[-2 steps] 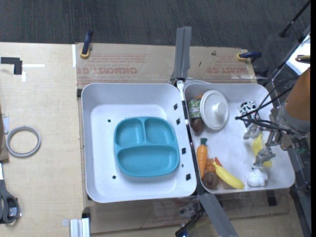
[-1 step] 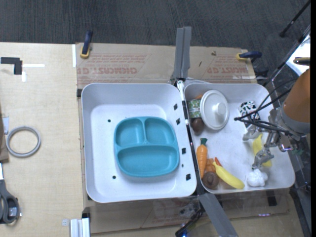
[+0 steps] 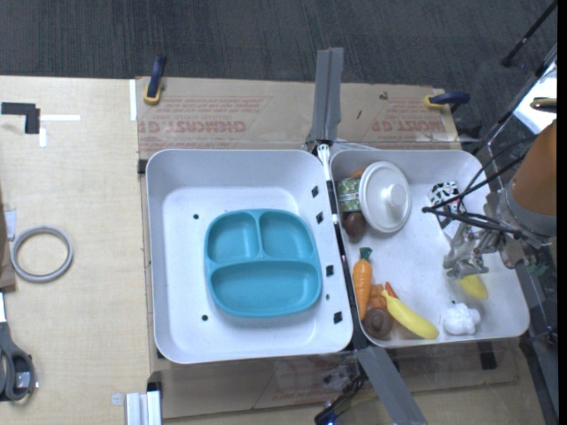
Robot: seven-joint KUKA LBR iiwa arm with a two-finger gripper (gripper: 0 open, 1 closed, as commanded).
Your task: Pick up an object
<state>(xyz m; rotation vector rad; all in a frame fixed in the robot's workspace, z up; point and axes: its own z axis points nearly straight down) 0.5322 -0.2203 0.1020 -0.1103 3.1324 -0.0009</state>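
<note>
Divided tray [image 3: 263,264] lies in left bin [image 3: 168,237]; carrot [image 3: 362,280] (beside banana [image 3: 409,318]) in right bin [image 3: 496,326].

A dark grey carpeted floor [image 3: 221,20] runs across the top of the view, behind a pale wooden tabletop [image 3: 80,193]. A flattened brown cardboard sheet with reversed red print [image 3: 226,118] lies on the tabletop, held at its far edge by two blue-and-yellow clamps [image 3: 156,80]. At the left rest a grey ring of tape [image 3: 40,253], a pair of grey-handled scissors [image 3: 16,370] and a small black bracket [image 3: 25,113]. The light is even and soft.
</note>
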